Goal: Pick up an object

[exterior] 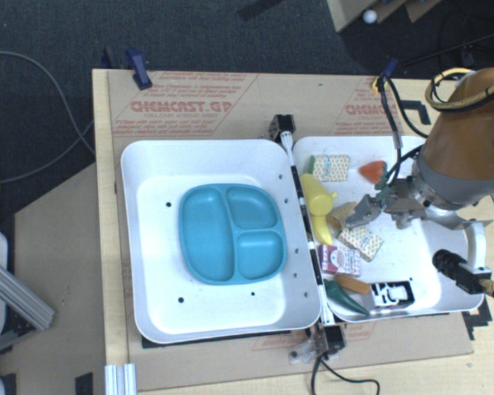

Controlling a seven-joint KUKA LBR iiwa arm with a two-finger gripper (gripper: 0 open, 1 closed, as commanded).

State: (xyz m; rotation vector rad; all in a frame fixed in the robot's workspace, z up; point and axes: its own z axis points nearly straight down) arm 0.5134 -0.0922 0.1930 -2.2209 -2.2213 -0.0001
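At the right bin's [445,299] centre, the gripper [369,212], state indeterminable, approaches; descend toward the nine-o'clock banana [316,197].

The arm [465,138] enters from the right side, with its orange band above the grey wrist. It is bent downward, and the gripper [370,211] points to the left, low and slightly tilted. The state of the gripper is unclear.
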